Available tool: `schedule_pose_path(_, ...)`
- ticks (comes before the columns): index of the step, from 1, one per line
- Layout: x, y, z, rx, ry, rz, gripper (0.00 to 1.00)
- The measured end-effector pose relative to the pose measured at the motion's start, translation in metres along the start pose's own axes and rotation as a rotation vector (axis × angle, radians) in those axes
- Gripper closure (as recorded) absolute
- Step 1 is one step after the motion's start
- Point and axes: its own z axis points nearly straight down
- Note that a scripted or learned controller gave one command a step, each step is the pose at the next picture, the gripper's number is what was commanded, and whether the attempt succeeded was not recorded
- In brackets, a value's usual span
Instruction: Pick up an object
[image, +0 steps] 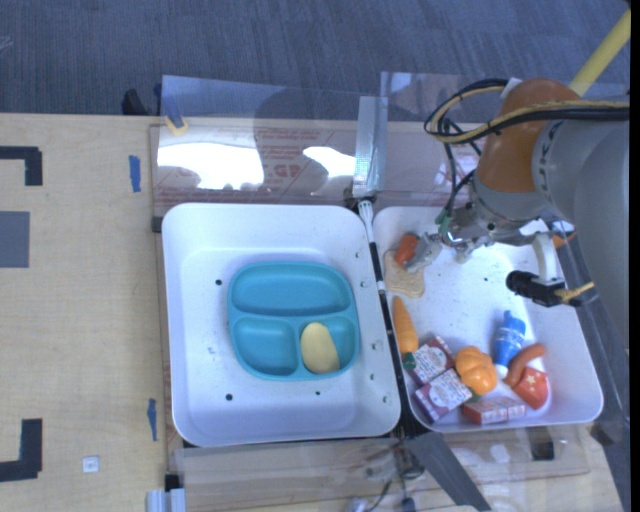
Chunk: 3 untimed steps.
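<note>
Bench (70, 330): pale wood, matt, faint grain. Bins (190, 260): smooth white plastic with a soft sheen. Divided tray (290, 290): glossy teal plastic. Yellow lemon-shaped toy (320, 348): smooth, slightly shiny plastic. Arm (580, 165): smooth grey casing, glossy orange band (520, 140). Rear panels (260, 140): clear, reflective plastic sheet.

Grey arm (580, 170) reaching in from right, orange-banded wrist, pincer (432, 248) lowered, pointing left

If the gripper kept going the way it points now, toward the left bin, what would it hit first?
Most likely the small orange-red toy just ahead of the gripper, with the beige piece under it; beyond them stands the right bin's left wall. Depth from this slanted view is uncertain.
</note>
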Motion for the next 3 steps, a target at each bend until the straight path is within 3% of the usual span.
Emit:
schedule_pose_path(2, 0.0007, 0.0013, -0.0005, -0.005, -0.008, -0.067, 0.0)
schedule_pose_path(3, 0.0011, -0.0004, 0.0002, 0.0, -0.001, 0.013, 0.0)
